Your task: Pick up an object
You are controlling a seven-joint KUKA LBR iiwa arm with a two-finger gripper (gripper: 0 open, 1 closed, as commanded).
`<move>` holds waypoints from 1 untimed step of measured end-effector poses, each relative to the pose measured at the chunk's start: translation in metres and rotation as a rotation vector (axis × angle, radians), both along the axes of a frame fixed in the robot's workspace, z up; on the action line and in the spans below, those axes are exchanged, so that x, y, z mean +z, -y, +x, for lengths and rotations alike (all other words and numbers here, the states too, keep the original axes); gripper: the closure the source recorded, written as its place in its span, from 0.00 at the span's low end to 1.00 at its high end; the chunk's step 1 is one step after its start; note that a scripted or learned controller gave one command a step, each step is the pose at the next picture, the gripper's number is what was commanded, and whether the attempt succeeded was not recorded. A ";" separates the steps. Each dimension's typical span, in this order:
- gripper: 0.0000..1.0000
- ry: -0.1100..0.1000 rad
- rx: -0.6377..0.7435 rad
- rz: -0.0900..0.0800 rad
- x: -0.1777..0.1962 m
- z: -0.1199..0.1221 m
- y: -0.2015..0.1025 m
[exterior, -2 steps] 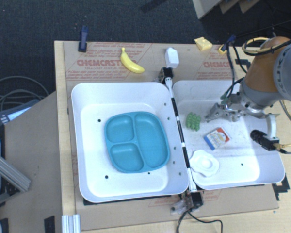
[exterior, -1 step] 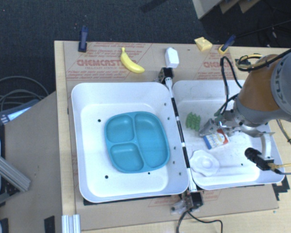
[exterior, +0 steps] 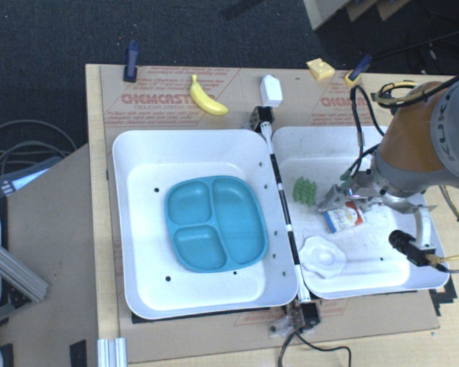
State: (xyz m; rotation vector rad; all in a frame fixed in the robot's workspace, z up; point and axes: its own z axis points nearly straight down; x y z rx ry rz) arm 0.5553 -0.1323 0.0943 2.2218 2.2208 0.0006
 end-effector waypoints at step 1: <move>1.00 0.000 0.001 0.001 0.091 0.007 -0.089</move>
